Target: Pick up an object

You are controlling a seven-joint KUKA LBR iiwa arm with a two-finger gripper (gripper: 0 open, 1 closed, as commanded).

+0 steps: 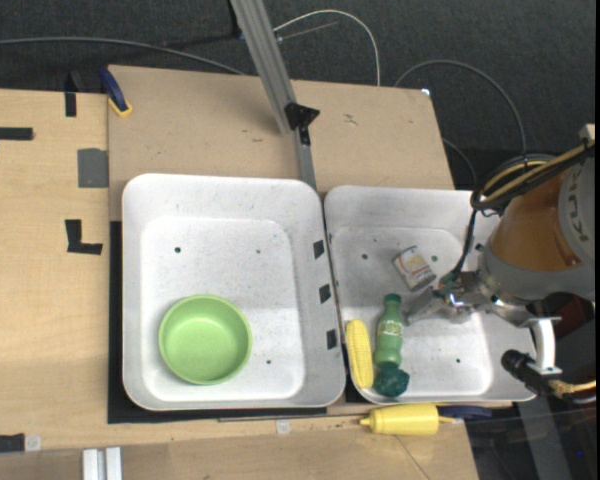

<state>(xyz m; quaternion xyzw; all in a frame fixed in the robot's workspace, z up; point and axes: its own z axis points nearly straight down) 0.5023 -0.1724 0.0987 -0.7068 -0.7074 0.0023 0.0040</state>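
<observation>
In the right bin (460, 203) a green bottle (388, 340) lies lengthwise with its dark green cap (390, 379) toward the front wall. A yellow corn cob (359, 352) lies along its left side, close to the bin's left wall. A small tan and white packet (413, 266) rests farther back in the middle. My gripper (420, 308) reaches in from the right, low over the bin floor. Its tip sits just right of the bottle's upper end and just in front of the packet. Nothing is visibly held.
The left bin (220, 193) holds a light green bowl (205, 339) in its front left corner. A yellow bottle (405, 420) lies on the bench outside the right bin's front wall. A grey pole (265, 48) slants in from the top toward the gap between the bins.
</observation>
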